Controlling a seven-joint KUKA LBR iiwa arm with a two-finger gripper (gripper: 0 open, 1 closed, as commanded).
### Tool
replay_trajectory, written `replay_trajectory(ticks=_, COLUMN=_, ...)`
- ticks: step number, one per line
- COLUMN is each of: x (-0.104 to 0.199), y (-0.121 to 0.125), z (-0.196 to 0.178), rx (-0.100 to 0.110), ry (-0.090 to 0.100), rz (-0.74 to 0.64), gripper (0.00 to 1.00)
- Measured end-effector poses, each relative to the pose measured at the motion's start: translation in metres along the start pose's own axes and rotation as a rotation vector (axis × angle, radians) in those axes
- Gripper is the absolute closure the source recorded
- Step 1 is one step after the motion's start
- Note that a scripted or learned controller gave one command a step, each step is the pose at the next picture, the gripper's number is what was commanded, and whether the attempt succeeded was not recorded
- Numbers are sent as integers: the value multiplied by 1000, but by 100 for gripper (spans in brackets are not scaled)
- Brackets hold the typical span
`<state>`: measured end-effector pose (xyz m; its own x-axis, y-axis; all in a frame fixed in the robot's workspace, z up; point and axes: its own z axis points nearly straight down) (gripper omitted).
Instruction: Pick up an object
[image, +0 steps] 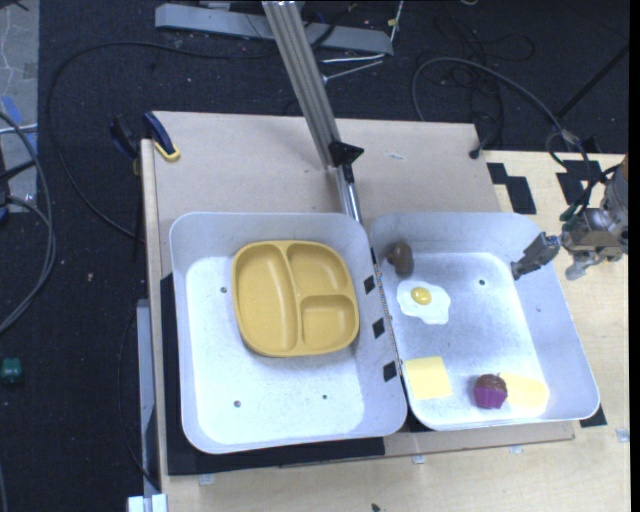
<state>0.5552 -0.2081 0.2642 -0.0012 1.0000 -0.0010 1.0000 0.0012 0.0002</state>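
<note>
The right bin (560, 330) holds a toy fried egg (422, 300), a small brown lump (400, 257) near its back left corner, a yellow cheese square (428, 378), a purple round piece (489, 391) and a pale yellow piece (529, 393) beside it. My gripper (549, 270) hangs over the bin's right rim, near the back, well to the right of the egg. Its two fingers are spread open with nothing between them. One dark finger (530, 258) points down and left toward the bin floor.
The left bin (200, 390) carries a yellow divided plate (296, 297). A metal pole (310, 90) slants in from the top to the seam between the bins. Cables lie on the dark floor around the bench.
</note>
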Motion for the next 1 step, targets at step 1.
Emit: replay_trajectory(ticks=1, x=2, y=-2, z=64, rx=6, ry=2, rz=2, gripper=0)
